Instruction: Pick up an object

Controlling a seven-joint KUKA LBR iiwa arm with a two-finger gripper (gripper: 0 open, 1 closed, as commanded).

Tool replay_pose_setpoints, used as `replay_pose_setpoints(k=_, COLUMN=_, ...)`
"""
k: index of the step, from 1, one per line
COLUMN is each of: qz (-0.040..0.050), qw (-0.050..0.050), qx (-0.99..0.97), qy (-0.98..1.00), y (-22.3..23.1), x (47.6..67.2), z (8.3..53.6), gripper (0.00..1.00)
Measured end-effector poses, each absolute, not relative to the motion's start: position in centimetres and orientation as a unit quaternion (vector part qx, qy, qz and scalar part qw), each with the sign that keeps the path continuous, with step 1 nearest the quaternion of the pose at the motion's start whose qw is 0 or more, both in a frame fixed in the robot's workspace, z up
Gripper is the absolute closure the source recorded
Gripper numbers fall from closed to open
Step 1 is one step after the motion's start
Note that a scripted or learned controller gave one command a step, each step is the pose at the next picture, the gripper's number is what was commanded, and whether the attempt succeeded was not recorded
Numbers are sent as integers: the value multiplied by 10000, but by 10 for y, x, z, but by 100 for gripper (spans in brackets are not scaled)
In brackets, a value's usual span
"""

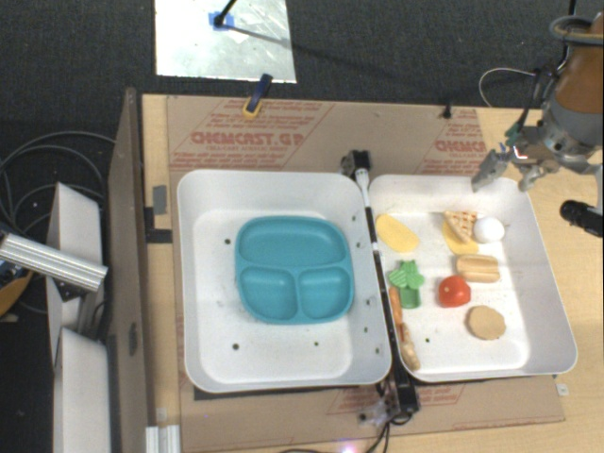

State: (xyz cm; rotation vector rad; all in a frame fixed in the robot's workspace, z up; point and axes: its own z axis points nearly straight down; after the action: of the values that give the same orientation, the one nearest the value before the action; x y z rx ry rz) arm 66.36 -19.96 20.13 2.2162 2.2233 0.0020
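**Toy food waiting in the right bin, gripper off its far corner**

Toy food is what I have to choose from, and all of it lies in the right bin (552, 347). My gripper (507, 171) hangs over the bench just beyond that bin's far right corner, fingers spread, nothing between them. The grey arm (578, 102) comes in from the right edge.

Nearest the gripper I see a cheese wedge (461, 226) touching a white egg (489, 229). Just below them lies a bread roll (478, 268), then a red tomato (454, 292) and a round brown cookie (486, 323). Toward the bin's left side sit a yellow oval piece (397, 233), a green leafy piece (408, 283) and a thin orange carrot (399, 324) along the wall.

The left bin (212, 347) holds a teal divided plate (293, 269). Both bins rest on a brown cardboard sheet (283, 135) printed with red lettering. Black cables (47, 173) loop on the dark floor at left, and a shiny square sheet (226, 26) lies beyond the bench.
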Motion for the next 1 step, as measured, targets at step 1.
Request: replay_pose_setpoints(k=1, qz=-23, qw=-56, qx=7068, qy=7074, y=-168, x=600, z=95, gripper=0)
